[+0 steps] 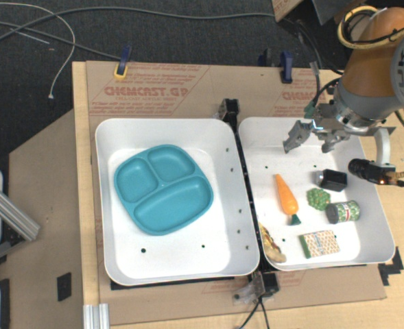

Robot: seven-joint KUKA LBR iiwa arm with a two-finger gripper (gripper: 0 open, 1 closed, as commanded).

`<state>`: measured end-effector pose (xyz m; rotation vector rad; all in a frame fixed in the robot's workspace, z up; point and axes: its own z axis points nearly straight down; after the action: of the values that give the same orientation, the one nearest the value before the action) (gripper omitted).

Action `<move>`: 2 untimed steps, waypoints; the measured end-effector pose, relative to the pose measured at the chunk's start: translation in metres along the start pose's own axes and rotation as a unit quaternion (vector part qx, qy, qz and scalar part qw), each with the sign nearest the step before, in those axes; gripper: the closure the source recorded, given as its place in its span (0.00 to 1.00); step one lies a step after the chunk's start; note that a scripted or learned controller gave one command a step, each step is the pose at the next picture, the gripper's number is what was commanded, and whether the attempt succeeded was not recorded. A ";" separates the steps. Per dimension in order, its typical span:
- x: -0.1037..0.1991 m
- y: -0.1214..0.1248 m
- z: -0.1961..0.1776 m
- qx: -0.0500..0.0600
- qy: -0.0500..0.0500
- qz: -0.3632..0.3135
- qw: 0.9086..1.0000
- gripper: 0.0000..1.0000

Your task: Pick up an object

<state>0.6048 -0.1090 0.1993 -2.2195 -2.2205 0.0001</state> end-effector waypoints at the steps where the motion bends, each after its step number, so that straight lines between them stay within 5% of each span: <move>1: 0.000 0.004 0.060 0.001 0.000 0.000 1.000 0.00; 2: 0.000 0.003 0.111 0.002 0.000 0.000 1.000 0.00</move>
<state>0.6080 -0.1086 0.0883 -2.2186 -2.2179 0.0032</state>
